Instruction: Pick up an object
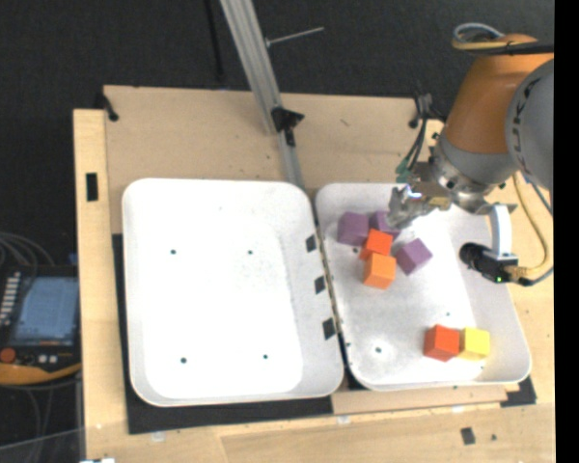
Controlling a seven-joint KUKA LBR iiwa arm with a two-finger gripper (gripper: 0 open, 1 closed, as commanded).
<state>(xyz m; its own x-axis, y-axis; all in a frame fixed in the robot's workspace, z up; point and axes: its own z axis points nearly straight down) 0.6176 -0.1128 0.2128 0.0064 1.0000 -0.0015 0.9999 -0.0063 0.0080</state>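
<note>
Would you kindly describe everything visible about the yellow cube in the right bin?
The yellow cube is a small, plain, matte block, apparently foam or painted wood, with lit top and shadowed front. It sits flat on the floor of the right bin, near the corner closest to the camera on the right. Its left side presses against a red-orange cube. The gripper is far from it, over the purple and orange cluster.

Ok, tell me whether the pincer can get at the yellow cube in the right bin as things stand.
Probably yes. The yellow cube sits near the right bin's front corner with nothing on top of it. An orange-red cube touches its left side, which could crowd a grasp from that direction. The pincer hovers farther back, over the purple and orange blocks.
</note>
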